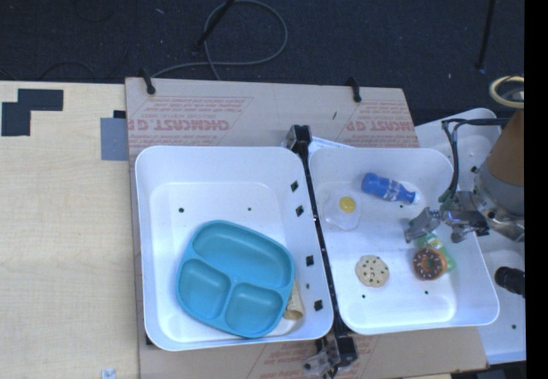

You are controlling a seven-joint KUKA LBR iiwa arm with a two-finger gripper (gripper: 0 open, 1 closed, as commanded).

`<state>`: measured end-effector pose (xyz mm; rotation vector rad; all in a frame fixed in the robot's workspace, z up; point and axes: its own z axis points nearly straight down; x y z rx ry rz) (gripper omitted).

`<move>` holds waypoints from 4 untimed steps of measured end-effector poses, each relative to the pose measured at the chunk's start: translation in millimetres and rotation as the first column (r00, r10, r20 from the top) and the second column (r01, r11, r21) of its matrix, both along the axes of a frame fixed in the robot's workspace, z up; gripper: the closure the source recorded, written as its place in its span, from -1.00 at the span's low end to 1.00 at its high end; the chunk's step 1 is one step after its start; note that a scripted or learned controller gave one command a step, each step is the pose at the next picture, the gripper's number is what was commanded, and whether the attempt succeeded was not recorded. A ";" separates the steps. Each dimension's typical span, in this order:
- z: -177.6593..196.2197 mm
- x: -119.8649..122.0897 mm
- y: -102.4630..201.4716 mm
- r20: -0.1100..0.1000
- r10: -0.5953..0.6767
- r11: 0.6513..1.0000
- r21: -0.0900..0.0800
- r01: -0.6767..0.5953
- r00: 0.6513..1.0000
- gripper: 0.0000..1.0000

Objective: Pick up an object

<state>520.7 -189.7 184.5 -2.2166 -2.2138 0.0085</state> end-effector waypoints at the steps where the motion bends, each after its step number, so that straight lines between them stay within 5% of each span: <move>1: 4.1 2.3 -0.4 0.009 0.001 1.000 -0.002 -0.001 1.000 -1.00; 3: -96.3 6.9 8.4 0.009 0.006 1.000 0.007 -0.006 1.000 -1.00; 4: -86.0 5.7 4.7 0.008 0.001 1.000 0.002 -0.001 1.000 1.00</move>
